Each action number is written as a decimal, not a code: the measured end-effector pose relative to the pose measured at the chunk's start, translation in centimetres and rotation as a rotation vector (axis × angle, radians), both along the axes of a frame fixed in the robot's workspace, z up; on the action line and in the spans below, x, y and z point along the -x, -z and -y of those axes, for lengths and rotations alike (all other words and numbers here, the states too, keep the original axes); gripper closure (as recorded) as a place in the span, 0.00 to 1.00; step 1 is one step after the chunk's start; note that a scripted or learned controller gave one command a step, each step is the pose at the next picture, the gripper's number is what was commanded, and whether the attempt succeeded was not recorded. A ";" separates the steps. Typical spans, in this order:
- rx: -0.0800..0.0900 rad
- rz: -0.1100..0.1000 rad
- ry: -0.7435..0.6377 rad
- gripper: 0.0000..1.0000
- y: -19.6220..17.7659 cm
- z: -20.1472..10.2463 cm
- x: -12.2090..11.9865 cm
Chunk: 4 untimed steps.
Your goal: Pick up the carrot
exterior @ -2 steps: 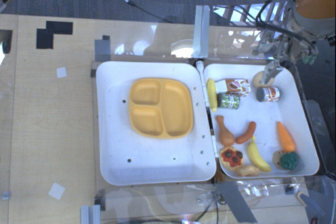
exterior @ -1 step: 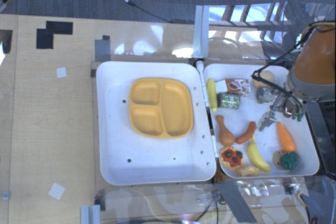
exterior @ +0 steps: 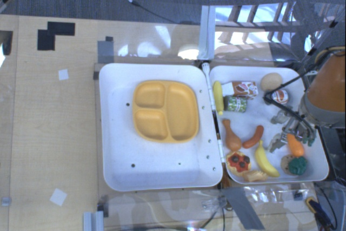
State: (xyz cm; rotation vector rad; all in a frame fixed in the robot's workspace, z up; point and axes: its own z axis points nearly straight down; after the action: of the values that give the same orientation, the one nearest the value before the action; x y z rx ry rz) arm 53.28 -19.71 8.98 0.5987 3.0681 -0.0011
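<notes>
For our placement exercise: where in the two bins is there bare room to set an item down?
Left bin: a wide bare band all around the yellow divided plate, broadest below it. Right bin: crowded; the end effector sits by the carrot, with the banana and broccoli close.

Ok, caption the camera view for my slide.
KUKA gripper hovers beside the carrot in the right bin; yellow divided plate sits in the left bin.

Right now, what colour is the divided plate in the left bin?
Yellow divided plate, clearest in the camera view.
</notes>
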 end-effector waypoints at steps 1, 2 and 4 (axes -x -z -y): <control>0.003 0.010 -0.007 1.00 -1.4 -0.1 -0.4; -0.007 0.005 0.384 1.00 -0.1 0.8 3.2; -0.003 0.001 0.275 1.00 -0.1 1.0 4.1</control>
State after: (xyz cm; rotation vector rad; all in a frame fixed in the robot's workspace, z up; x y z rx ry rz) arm 49.15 -20.68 9.04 1.0136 2.9570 0.0008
